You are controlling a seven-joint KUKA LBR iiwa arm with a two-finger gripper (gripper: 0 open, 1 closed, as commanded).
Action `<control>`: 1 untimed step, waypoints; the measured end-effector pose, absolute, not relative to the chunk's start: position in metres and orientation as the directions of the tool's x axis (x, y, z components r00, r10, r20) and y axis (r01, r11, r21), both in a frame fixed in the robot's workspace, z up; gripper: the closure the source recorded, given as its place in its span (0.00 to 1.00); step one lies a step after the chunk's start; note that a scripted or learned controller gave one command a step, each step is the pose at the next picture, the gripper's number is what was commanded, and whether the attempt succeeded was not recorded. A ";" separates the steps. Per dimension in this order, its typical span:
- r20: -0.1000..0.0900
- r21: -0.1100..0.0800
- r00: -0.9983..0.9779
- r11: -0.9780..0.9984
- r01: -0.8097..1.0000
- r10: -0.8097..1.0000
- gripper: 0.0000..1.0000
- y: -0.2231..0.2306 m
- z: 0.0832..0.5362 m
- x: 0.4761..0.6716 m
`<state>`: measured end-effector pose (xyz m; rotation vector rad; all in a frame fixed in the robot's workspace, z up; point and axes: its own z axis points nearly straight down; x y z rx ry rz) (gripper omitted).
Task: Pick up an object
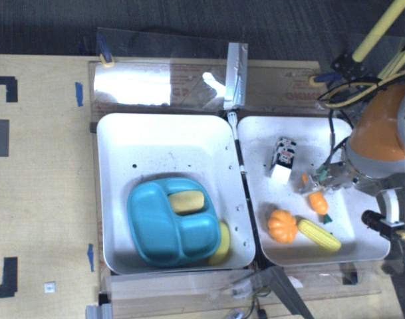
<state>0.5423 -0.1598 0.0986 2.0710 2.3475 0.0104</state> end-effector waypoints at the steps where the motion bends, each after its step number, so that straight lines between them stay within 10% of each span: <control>1: -0.001 0.006 0.123 -0.123 0.992 0.992 1.00 -0.159 0.233 0.543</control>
